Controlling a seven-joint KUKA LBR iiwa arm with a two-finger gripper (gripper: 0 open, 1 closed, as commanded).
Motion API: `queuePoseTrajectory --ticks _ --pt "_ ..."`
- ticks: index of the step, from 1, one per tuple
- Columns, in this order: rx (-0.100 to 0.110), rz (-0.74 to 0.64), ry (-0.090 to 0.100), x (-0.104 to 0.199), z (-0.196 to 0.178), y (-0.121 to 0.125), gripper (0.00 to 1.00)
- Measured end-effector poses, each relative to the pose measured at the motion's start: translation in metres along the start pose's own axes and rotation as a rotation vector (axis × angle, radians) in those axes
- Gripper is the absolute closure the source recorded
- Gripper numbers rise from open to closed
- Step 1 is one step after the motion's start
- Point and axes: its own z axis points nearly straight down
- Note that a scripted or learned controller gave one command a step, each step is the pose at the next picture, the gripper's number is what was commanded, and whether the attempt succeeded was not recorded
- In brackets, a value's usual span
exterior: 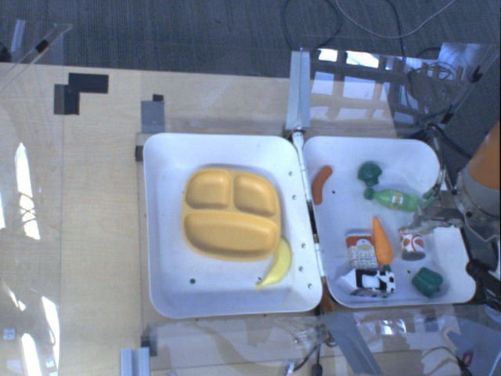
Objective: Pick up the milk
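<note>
- The small black-and-white cow-patterned milk carton (374,280) lies in the lower part of the right shallow white bin (344,157), toward the lower right of the frame.
- Just above it stands an orange-and-white printed box (360,251), with a long orange carrot (381,241) against the box's right side.
- Right of the carrot sits a small red-and-white can (412,245); a dark green block (427,281) lies lower right.
- Farther up: a green plastic bottle (396,200), a dark green broccoli piece (369,173), a reddish sausage (320,184).
- The metal two-finger gripper (429,219) hovers over the can, well right of the milk (whether it is spread or closed, I cannot tell).
- The left shallow white bin (164,210) holds a yellow sectioned tray (231,213) and a yellow banana (276,264).
</note>
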Motion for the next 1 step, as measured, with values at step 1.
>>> queuePoseTrajectory --ticks 1 --pt "-0.001 -0.117 0.0 0.0215 0.0733 -0.0176 1.0"
